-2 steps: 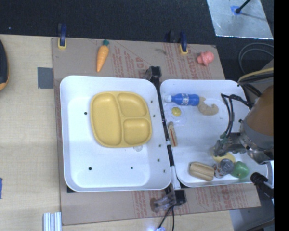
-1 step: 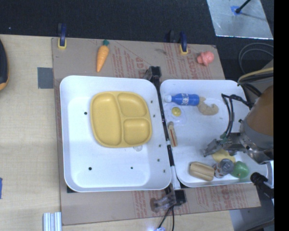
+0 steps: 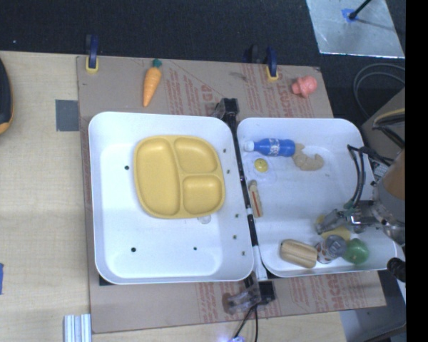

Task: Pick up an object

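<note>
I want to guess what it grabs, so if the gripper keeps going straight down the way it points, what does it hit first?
Probably the small pile in the right bin's near corner: the gripper sits just above a grey piece, with the green ball beside it. Depth is unclear from this view.

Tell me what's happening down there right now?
Gripper low in right bin, near corner. Green ball, wooden block crowded beside it. Nothing visibly held.

Single fixed camera above the tabletop (image 3: 36,191), looking down at a slant, far enough to frame both white bins (image 3: 107,262) and dark floor (image 3: 164,13) beyond.
</note>
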{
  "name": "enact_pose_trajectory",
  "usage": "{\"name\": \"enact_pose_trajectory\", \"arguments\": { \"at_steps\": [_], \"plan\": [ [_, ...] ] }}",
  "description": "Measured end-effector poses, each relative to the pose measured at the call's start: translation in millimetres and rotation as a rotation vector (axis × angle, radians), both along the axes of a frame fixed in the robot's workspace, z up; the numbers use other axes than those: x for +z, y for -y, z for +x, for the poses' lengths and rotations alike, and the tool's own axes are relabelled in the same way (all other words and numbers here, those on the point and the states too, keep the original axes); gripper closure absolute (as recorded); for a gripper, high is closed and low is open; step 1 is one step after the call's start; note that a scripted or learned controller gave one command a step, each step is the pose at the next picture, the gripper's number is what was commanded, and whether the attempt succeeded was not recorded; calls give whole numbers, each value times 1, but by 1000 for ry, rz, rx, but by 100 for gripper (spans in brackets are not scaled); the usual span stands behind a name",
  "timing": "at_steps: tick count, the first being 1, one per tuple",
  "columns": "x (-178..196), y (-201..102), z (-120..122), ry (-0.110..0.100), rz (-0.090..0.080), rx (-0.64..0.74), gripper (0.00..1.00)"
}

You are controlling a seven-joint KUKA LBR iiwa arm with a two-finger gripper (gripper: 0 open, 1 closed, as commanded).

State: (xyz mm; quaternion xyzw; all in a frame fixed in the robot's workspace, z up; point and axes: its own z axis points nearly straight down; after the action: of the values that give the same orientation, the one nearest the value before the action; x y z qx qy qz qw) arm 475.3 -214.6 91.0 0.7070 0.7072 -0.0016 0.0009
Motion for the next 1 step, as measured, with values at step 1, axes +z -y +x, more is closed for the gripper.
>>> {"name": "enact_pose_trajectory", "arguments": {
  "at_steps": [1],
  "plan": [
    [11,-1,1,3,-1,5,100]
  ]
}}
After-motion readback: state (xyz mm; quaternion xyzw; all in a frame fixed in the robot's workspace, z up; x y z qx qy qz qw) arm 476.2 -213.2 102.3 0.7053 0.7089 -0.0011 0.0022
